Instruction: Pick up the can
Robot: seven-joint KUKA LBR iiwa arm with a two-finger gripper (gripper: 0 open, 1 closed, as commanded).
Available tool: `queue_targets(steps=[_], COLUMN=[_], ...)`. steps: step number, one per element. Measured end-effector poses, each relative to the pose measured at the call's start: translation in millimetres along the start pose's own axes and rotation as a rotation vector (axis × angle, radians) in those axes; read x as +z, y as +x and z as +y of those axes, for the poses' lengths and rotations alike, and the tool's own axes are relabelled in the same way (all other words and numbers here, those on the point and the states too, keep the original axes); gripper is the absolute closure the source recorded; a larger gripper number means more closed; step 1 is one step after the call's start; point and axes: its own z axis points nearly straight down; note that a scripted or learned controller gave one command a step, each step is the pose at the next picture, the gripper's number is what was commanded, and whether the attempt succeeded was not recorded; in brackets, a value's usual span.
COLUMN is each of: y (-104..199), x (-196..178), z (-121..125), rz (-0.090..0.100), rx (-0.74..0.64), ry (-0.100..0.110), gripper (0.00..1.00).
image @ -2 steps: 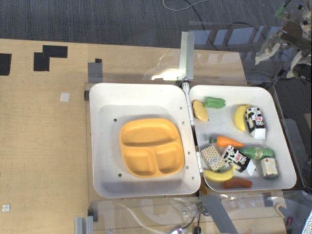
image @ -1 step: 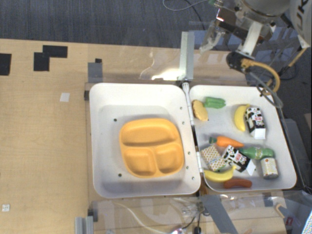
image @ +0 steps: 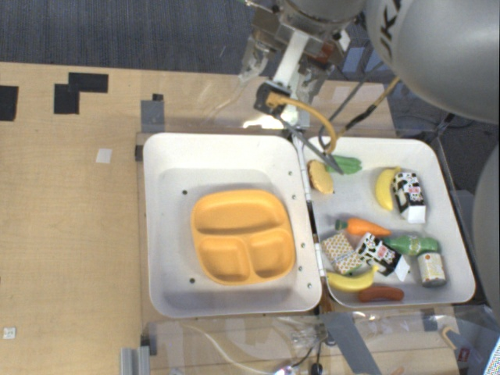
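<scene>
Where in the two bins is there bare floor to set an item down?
Left white bin: a bare margin rings the orange divided tray. Right white bin: a bare patch mid-floor, between the yellow banana and the orange carrot; its lower half is crowded around the small can.

Black letters "UKA", the tail of the maker's name, are showing on the grey arm (image: 437,30).

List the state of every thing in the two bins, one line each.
can: upright, right bin's near right corner, not gripped
yellow tray: flat in left bin, compartments bare
carrot: lying flat
banana: lying by a milk carton
claw: raised above the bins' far edge
</scene>
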Motion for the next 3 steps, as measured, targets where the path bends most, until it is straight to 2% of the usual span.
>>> queue_targets(steps=[1, 2, 3], y=[-27.8, 7.2, -45.4], x=[-0.3, 124.5, 46.5], z=[72.3, 12.2, 67.7], rz=[-0.001, -0.002, 0.001], rx=[0.189, 0.187, 0.355], ry=[-0.001, 0.001, -0.002], gripper=[0.0, 0.0, 0.0])
